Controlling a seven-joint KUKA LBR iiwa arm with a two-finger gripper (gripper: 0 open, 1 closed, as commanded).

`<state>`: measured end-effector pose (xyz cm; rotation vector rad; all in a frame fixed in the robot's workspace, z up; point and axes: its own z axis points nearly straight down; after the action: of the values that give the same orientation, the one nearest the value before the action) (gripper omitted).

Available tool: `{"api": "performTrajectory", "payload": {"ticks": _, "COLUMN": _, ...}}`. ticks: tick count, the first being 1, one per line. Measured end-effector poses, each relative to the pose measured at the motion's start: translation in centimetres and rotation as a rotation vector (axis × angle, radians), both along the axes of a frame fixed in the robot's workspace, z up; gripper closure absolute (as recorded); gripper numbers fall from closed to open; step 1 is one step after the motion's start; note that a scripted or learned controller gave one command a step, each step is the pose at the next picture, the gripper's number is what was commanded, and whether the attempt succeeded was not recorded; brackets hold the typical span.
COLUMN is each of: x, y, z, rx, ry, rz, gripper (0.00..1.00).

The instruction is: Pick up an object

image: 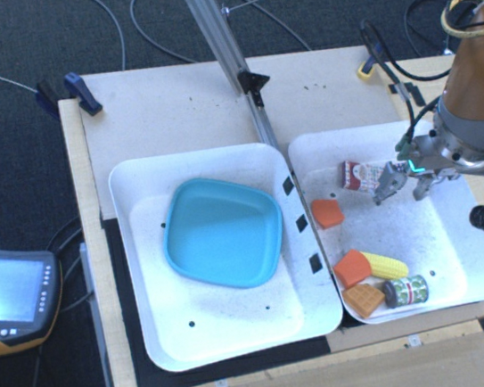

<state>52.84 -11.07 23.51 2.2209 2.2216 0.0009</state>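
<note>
Handheld screen [9,295]: on the floor, left of the tabletop [166,109].
Left bin [138,249]: holds a blue plate [222,231], tilted a little.
Right bin [466,245]: orange block [327,212] near the left wall; red-and-white packet [361,176] in the far part, long axis running left to right; at the near edge an orange wedge [352,266], a corn cob [384,264] slanting down to the right, a waffle piece [364,300] and a small can [407,290] lying on its side.
Tool [405,182]: just right of the packet, fingers spread apart with nothing between them.
</note>
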Motion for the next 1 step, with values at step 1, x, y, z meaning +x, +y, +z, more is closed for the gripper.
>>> {"api": "performTrajectory", "payload": {"ticks": 1, "x": 0.0, "y": 0.0, "z": -0.01, "rx": 0.0, "ry": 0.0, "rz": 0.0, "gripper": 0.0}}
